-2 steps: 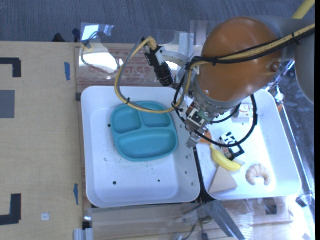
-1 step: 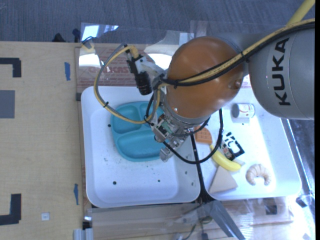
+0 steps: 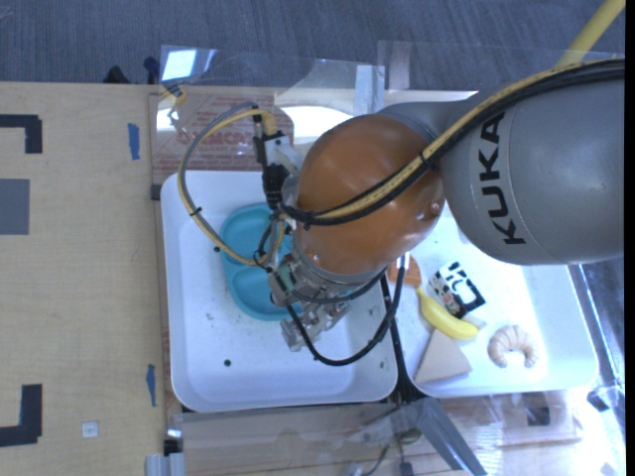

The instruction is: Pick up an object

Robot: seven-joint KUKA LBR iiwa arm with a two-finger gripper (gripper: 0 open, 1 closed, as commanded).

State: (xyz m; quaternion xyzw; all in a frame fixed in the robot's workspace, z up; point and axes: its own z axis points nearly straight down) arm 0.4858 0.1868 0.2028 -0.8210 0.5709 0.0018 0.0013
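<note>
My gripper (image 3: 301, 327) hangs low in the left bin (image 3: 198, 365), under the orange band of the arm (image 3: 367, 191). A blue bowl-like object (image 3: 248, 261) lies in that bin just left of the gripper and is partly hidden by the wrist. In the right bin lie a yellow banana (image 3: 444, 320), a black-and-white object (image 3: 458, 288), a pale croissant-shaped object (image 3: 513, 345) and a beige wedge (image 3: 444, 360). The wrist and cables hide the fingers.
The arm covers the wall between the two bins and much of the right bin (image 3: 556, 385). Yellow and black cables (image 3: 198, 216) loop over the left bin. A cardboard panel (image 3: 74, 266) lies to the left of the bins.
</note>
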